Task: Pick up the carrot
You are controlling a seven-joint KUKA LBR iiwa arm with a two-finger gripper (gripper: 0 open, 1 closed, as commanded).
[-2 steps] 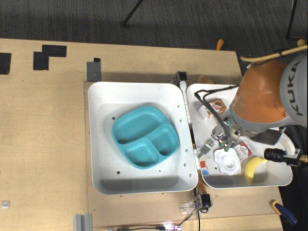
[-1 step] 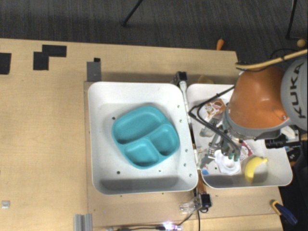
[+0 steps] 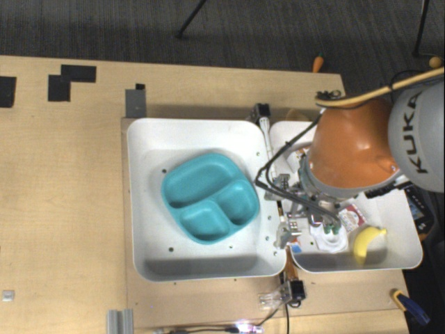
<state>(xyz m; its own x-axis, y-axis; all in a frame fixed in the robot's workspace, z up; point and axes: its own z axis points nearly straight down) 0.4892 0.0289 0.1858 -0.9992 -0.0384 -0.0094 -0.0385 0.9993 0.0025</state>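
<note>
My gripper [image 3: 304, 219] hangs low over the left part of the right bin [image 3: 393, 261], close to the wall between the two bins. The orange band of the arm [image 3: 351, 145] and the wrist below it cover most of that bin's floor. A yellow banana [image 3: 366, 243] lies at the bin's front right. Beside the gripper sit a small white and green item [image 3: 332, 239] and a red and white item [image 3: 352, 218]. Nothing orange and carrot-shaped can be made out among them.
The left bin [image 3: 139, 186] holds a teal divided plate [image 3: 208, 197]. Black cables [image 3: 274, 165] loop from the wrist over the wall between the bins. A wooden bench [image 3: 62, 207] stretches to the left.
</note>
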